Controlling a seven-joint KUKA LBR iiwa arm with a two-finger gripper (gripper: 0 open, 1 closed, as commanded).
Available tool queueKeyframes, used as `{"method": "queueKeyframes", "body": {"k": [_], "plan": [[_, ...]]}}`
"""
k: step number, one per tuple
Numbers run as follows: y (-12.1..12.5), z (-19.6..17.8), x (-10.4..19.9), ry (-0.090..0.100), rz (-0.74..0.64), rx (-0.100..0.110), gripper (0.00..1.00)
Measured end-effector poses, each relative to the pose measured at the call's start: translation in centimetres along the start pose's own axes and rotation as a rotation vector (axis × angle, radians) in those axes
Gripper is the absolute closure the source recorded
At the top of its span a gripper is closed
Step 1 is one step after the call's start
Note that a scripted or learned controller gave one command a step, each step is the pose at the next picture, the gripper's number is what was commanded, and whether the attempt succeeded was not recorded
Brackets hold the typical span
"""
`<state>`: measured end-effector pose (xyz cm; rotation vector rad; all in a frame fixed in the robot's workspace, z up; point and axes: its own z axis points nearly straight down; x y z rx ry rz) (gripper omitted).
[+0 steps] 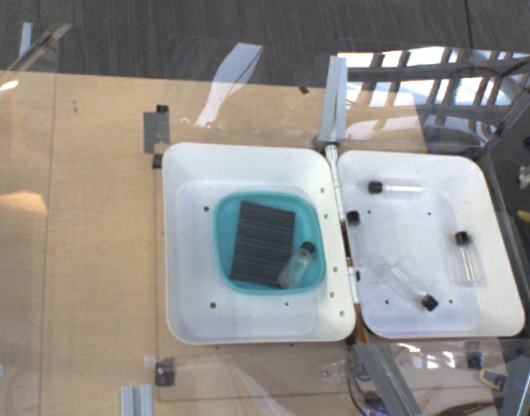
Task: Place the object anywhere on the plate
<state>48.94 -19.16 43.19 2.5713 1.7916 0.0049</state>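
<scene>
In the camera view, a clear vial (297,265) with a black cap is lying on its side inside the teal plate (225,224). It is resting partly over the lower right corner of a dark ridged pad (263,243) that is also sitting in the plate. The plate is sitting in the middle of the left bin (186,306), so the task's thing is already looking placed. How the claw is standing, spread or pressed together, I cannot tell.

The vial is looking light, stiff and smooth-walled, so it is likely rolling easily and slipping under a loose pinch. If glass, it is also risking a crack under a hard one. Pinching across the middle of the barrel, square to its long axis, is seeming the safest hold, since the cap end is offering less to grip.

Counting: one plate and one ridged pad are lying in the left bin, with one vial on the plate. Three more capped vials are lying well apart in the right bin (499,315), one near the top (395,186), one at the right (465,258) and one lower down (410,282). One small black piece (352,217) is sitting by that bin's left wall; whether it is a loose cap I cannot tell
</scene>
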Motion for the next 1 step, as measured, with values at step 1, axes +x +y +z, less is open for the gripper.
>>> {"method": "queueKeyframes", "body": {"k": [1], "plan": [[0.0,0.0,0.0,0.0,0.0,0.0,0.0]]}}
